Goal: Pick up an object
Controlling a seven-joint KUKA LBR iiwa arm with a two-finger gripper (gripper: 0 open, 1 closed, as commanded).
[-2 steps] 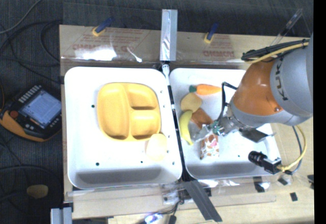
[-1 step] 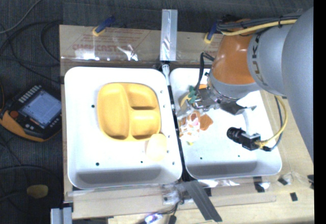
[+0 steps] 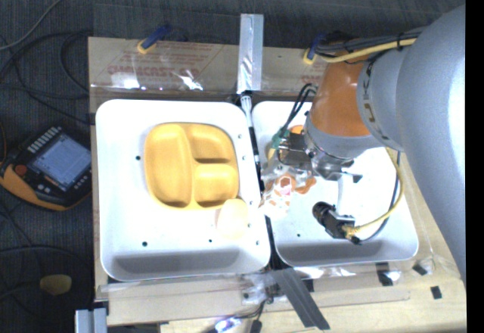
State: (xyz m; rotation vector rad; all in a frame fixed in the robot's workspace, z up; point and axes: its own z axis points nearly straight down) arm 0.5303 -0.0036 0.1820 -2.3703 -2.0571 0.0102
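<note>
Two bins sit on the counter; the claw (image 3: pixel 291 172) hangs low at the right bin's (image 3: pixel 378 248) left wall, over a small orange-and-white object (image 3: pixel 281 191) directly beneath, toward the yellow tray (image 3: pixel 189 165). Its spread I cannot tell.

Arm (image 3: pixel 423 89): large rounded casing, light grey, smooth, matte. Orange band (image 3: pixel 340 101) wraps the section above the wrist, glossy, with a faint highlight. Below the band a metallic grey wrist block (image 3: pixel 321 156), stepped, with small dark fittings. Yellow cable (image 3: pixel 378 44) and black cables run along the top of the grey casing toward the band. Thin black wires (image 3: pixel 296 108) loop down beside the orange section. Another yellow cable (image 3: pixel 386 214) curves from the wrist to a black connector (image 3: pixel 333 219) with a yellow tip. Tool detail too cluttered to resolve.
</note>
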